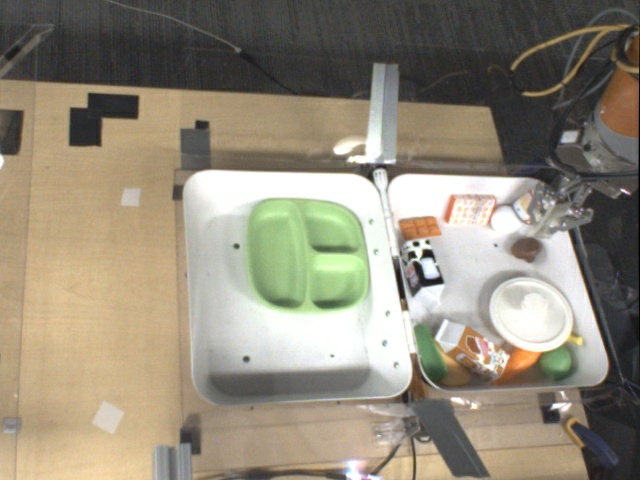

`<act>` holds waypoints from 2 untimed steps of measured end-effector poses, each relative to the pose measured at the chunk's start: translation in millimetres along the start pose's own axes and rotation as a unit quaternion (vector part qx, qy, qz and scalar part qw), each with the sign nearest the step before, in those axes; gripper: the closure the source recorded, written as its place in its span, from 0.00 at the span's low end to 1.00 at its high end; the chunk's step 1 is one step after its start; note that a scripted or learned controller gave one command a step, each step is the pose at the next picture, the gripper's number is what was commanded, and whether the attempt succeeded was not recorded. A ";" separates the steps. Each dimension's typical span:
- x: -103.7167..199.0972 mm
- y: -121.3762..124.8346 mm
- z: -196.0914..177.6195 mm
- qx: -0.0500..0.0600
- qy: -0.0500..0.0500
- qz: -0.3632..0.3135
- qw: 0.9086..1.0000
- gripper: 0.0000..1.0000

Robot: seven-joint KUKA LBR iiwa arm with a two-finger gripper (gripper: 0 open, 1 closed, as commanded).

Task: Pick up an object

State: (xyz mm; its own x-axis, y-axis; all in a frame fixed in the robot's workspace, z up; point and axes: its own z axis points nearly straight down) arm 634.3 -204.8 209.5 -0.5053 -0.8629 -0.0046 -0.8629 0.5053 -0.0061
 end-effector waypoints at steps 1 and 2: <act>-19.4 -31.5 -13.0 0.002 -0.001 -0.189 0.982 1.00; -19.1 -31.6 -42.3 0.001 0.000 -0.263 0.965 1.00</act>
State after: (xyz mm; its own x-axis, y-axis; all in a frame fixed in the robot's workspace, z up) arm 670.9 -204.3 252.2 0.0017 -1.0000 -0.0011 -0.9999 -0.0017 -0.0103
